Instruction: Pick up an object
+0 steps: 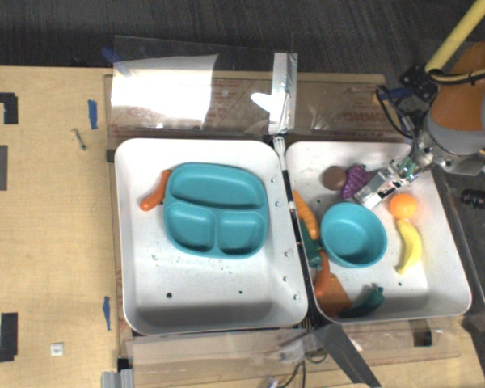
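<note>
Two white bins (137,241): one teal tray (217,208), one teal bowl (353,234); pincer (380,188) beside purple grapes (355,179), grip state unclear.

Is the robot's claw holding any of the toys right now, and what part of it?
It cannot be told. The gripper hangs low in the right bin, beside the purple grapes and the orange, but nothing shows between its fingers.

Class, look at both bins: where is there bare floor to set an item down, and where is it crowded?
Left bin: bare floor in front of the tray, and a strip along its left wall below the carrot. Right bin: a small patch in front of the bowl, beside the banana. Its back and left side are crowded with toys.
</note>
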